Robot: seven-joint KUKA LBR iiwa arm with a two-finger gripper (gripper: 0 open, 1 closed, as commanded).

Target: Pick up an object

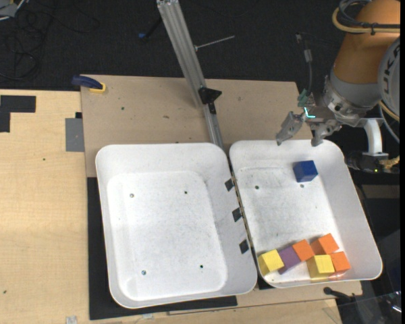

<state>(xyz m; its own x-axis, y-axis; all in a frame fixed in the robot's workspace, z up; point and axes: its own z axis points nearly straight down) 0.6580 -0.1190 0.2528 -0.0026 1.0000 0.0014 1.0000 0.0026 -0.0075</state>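
Arm (364, 46) comes in from the right, orange band up top, wrist over the far edge of the right bin (364, 208). Gripper (301, 136) sits above that bin's far rim, two fingers (288, 128) spread well apart with only air between them (nothing gripped).

Blue cube (306, 171) lies alone on the right bin's floor, near the far right corner, just below the gripper in the view and slightly right of it. Not touching the fingers, a clear gap between them.

The rest of the blocks are bunched at the near end of the same bin, against the rim:
- yellow block (271, 260) at the left of the cluster
- purple block (289, 260) touching it on the right
- orange block (303, 250) next, just behind the purple one
- another orange block (327, 243) further right
- second yellow block (320, 266) at the near rim
- third orange block (340, 261) beside it on the right

The cluster is well apart from the blue cube.

Left bin (121, 174) sits side by side with the right one; black clips (237, 213) run along the seam between them. Both rest on the counter (148, 113). A metal rail (189, 59) leans in from the far side down towards the seam. A small blue and yellow clamp (89, 83) sits at the far left corner of the counter.
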